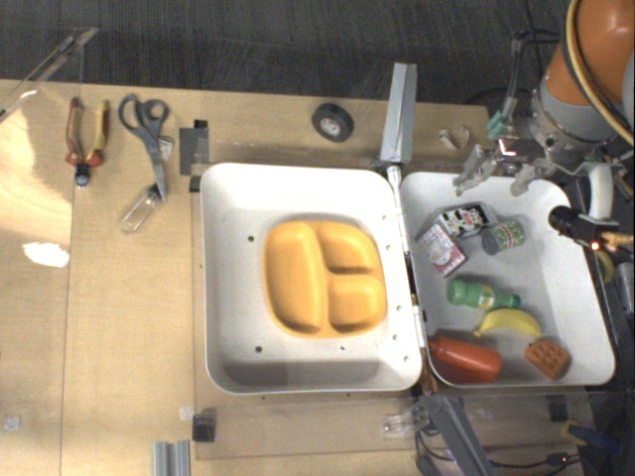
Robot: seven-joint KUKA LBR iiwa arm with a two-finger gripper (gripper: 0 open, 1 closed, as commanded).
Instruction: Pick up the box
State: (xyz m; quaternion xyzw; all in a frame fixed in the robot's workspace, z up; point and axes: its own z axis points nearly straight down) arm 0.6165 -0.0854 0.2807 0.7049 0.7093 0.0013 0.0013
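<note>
A small pink-and-white box [442,247] lies flat in the right bin [585,296], near its upper left corner. Touching its upper right side is a dark packet with a white label [464,218]. My gripper [494,179] hangs over the bin's far rim, above and to the right of the box and clear of it. Its two fingers [469,176] are spread apart, so it is open with nothing between them. The grey wrist with its orange band [595,28] rises toward the upper right.
The right bin also holds a green can [504,236], a green bottle [480,295], a banana [509,322], a red item [464,360] and a waffle-like piece [547,357]. A yellow divided tray [323,275] sits in the left bin [228,266]. Scissors [149,132] and pliers [84,137] lie on the bench.
</note>
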